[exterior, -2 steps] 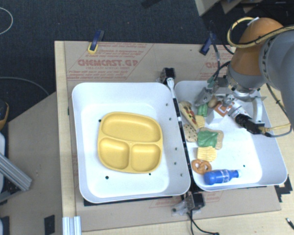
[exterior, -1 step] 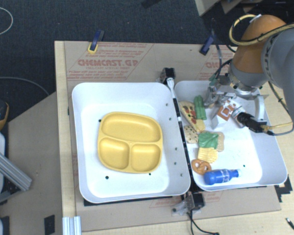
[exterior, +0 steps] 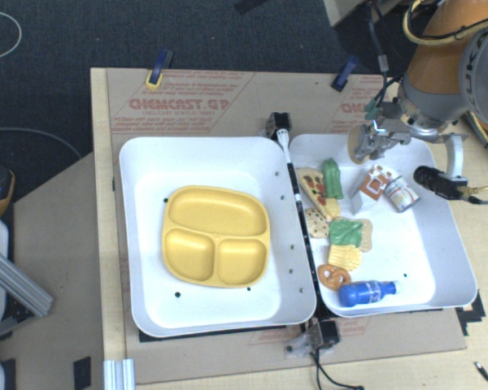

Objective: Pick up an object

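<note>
Gripper (exterior: 372, 145): we cannot tell its state; just right-below, small orange-and-white printed packet (exterior: 375, 184) touching grey foil pouch (exterior: 399, 195).

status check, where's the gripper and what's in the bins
Gripper over the right bin's far end, nothing held. Toy food and blue bottle untouched. Yellow tray in left bin.

The arm (exterior: 451, 47) comes in from the upper right — its orange band sits high, with the grey wrist just beneath. The wrist angles down and to the left, ending in the gripper (exterior: 368, 146), which hangs low over the far end of the right side of the bench. Its fingers point downward — whether they are parted or closed cannot be told.
</note>
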You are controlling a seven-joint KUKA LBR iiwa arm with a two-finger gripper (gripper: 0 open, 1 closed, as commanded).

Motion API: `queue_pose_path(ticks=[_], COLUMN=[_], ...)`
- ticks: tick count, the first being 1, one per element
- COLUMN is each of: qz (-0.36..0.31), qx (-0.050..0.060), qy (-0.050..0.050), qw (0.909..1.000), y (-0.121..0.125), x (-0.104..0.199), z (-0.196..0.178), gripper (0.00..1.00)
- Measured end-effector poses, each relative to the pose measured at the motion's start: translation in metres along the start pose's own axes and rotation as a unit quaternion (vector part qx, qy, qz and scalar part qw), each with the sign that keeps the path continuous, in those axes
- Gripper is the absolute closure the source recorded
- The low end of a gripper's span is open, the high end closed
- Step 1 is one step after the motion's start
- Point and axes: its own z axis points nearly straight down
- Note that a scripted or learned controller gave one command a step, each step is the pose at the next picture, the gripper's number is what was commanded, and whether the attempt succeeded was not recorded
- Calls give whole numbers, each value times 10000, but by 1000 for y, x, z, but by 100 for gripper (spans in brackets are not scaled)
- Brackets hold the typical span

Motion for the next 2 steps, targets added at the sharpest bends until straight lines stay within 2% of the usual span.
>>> queue_pose_path(ticks=[1, 2], qz=[-6, -15], qx=[1, 56], qy=[0, 18], qw=[10000, 10000], y=[2, -27], x=[0, 36], z=[-48, -43], gripper=[100, 100])
